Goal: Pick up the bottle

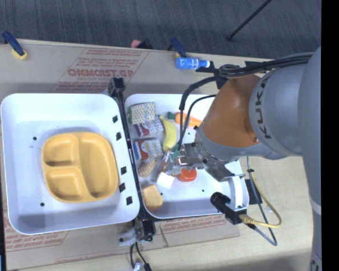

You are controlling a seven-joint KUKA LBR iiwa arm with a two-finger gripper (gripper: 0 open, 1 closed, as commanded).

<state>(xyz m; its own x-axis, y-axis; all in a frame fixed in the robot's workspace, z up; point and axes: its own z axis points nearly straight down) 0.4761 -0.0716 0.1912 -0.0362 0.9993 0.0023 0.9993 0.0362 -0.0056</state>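
Your claw (174,158) sits low in the right bin (237,199); how far it is open you cannot tell. The red thing beside it, perhaps the bottle (187,175), is half hidden. It is probably light, smooth, and slippery: grip across its body.

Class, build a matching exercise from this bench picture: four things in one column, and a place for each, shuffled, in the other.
Things:
1. yellow divided tray
2. banana
3. blue clamp
4. grey arm

Places:
A. on the cardboard above the right bin
B. in the left bin
C. reaching over the right bin from the right
D. in the right bin among the small items

Pairs: 1-B, 2-D, 3-A, 4-C
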